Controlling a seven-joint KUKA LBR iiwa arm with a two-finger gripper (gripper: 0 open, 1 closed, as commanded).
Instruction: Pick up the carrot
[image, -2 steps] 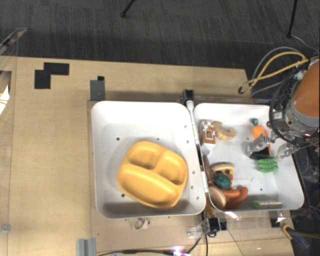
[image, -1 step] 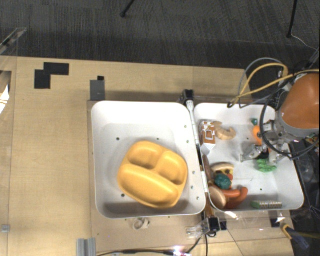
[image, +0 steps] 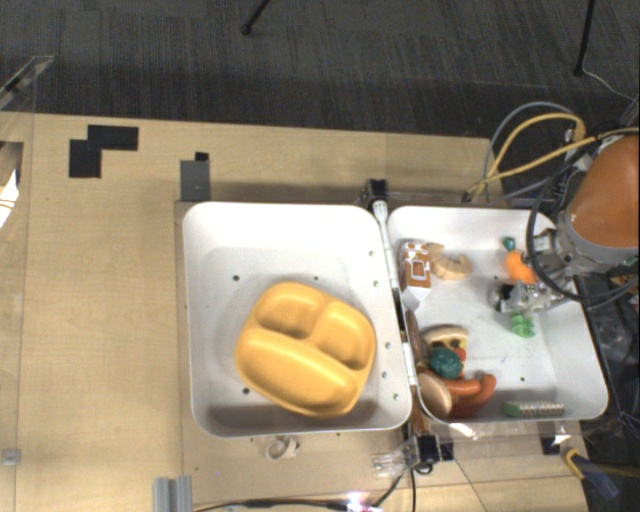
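Though its grip state is unreadable, end effector beside carrot, right bin.

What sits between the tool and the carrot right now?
Nothing visible. The tool is low in the right bin, and the carrot lies right beside it, toward the far wall. The other toys sit along the left side.
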